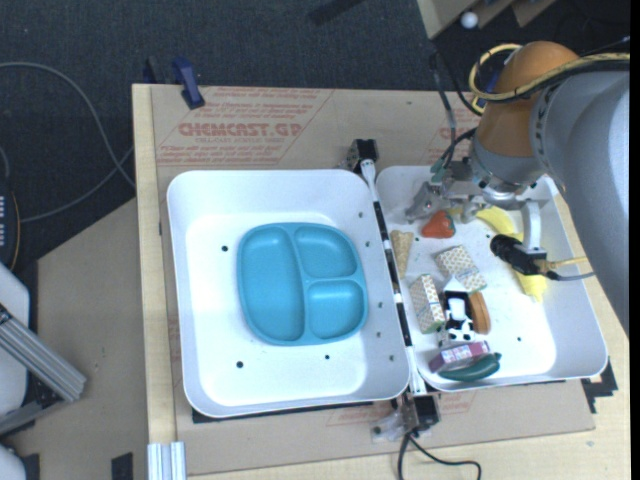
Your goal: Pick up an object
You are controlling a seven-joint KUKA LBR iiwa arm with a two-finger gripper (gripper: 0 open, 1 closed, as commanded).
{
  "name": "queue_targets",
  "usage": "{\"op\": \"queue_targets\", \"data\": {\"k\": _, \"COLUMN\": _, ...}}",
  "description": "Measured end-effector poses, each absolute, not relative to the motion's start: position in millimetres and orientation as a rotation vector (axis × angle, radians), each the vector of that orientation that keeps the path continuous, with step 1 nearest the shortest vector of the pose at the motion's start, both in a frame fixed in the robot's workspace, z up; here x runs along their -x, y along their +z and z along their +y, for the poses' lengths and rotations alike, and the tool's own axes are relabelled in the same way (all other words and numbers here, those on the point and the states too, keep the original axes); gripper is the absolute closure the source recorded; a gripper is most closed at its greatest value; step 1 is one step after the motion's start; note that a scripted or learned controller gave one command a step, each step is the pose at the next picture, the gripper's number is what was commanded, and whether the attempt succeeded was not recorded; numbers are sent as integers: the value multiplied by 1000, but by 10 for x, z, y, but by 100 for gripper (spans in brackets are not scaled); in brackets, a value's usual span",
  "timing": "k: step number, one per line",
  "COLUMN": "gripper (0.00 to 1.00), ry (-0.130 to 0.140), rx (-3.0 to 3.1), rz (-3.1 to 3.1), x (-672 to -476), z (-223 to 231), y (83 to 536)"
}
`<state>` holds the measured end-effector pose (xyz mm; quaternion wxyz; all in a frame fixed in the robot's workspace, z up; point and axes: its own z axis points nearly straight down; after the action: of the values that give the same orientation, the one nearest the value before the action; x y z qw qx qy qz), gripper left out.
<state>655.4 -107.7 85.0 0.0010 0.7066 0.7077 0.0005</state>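
Observation:
My gripper hangs low over the far left part of the right bin, below the orange band of the arm. A small red-orange piece lies directly under and in front of it, touching or nearly touching it. A yellow banana lies just to the right of the gripper. Closer to the front are two checkered cracker blocks, a black-and-white cow toy, a hot dog and a purple and green item.
The left bin holds a blue divided plate. A tan strip lies by the right bin's left wall. The grey arm covers the right bin's far right corner. A second yellow piece lies at mid right.

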Motion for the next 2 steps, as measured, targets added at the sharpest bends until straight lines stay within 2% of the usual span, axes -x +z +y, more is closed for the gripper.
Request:
{"op": "queue_targets", "data": {"k": 1, "gripper": 0, "ry": 1, "rx": -2220, "rz": 2223, "x": -6556, "z": -973, "y": 850}}
{"op": "queue_targets", "data": {"k": 2, "gripper": 100, "ry": 2, "rx": -2216, "rz": 2221, "x": -6563, "z": -973, "y": 956}}
